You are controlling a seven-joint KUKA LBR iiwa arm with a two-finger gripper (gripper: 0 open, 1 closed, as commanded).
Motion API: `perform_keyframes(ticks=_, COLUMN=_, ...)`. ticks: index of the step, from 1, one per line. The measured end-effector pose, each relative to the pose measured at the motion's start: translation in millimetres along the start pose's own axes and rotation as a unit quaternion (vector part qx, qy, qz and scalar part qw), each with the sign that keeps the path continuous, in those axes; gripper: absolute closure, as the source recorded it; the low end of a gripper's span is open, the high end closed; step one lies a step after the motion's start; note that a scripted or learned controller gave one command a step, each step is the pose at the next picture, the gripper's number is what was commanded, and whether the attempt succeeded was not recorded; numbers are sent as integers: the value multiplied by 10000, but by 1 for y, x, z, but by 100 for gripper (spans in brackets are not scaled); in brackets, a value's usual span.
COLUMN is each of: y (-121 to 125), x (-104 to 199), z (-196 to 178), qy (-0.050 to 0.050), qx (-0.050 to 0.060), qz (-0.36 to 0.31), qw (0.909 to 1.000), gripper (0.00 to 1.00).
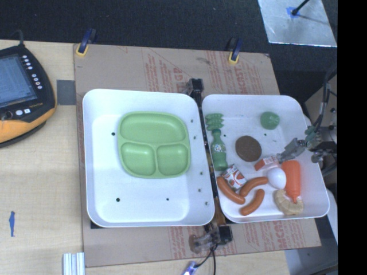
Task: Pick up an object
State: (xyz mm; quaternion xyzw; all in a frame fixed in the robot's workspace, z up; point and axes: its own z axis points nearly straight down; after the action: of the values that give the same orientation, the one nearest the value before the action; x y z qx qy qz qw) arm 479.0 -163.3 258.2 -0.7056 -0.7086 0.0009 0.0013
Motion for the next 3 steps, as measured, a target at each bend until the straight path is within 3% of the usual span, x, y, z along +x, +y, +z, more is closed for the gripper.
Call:
perform_keyframes(ticks=1, y=89, x=4, z=49, qy=-11, qx=10, qz=-11, qw=10000, gripper=0)
perform_keyframes(ticks=2, y=177, x=-12, z=100, qy=-4, qx=7, qz=-5, qw=10000, gripper=0)
perform_keyframes(ticks=3, y=88, x=-2, z=134, qy=-3, qx=19, qz=-8, qw=10000, gripper=0)
